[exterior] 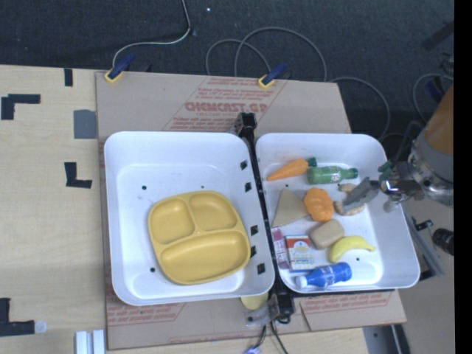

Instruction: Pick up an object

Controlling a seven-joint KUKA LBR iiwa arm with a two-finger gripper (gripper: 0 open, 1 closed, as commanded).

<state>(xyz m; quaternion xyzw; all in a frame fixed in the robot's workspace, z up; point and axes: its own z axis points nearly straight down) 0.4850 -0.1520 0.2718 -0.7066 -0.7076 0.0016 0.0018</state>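
Jaws first: from this slanted look down, I cannot tell whether they are apart or closed, and nothing is visibly caught in them. The gripper (359, 195) is a grey blur low over the right bin (402, 268), near its right-hand side. The arm (435, 153) comes in over that bin's edge, which makes sense, as that is the side it reaches from.

No object is lifted; everything lies on the bin floor. The right bin holds all the loose things, so the gripper is over the right place. Closest to it are a small pale piece (353, 209) just beneath its tip and an orange lump (318, 203) just to the left. A green bottle (331, 174) and a carrot (287, 169) lie along the far side. A tan wedge (290, 209), a beige lump (326, 234) and a banana (350, 248) sit toward the middle. A red and white box (296, 254) and a blue bottle (324, 275) lie along the near side.

The left bin (112, 161) carries a yellow divided plate (199, 236), well apart from the gripper.

I judge this to be the approach to a grasp, most likely on the pale piece or the orange lump. The things lie close together, so a closing grip could nudge a neighbour.
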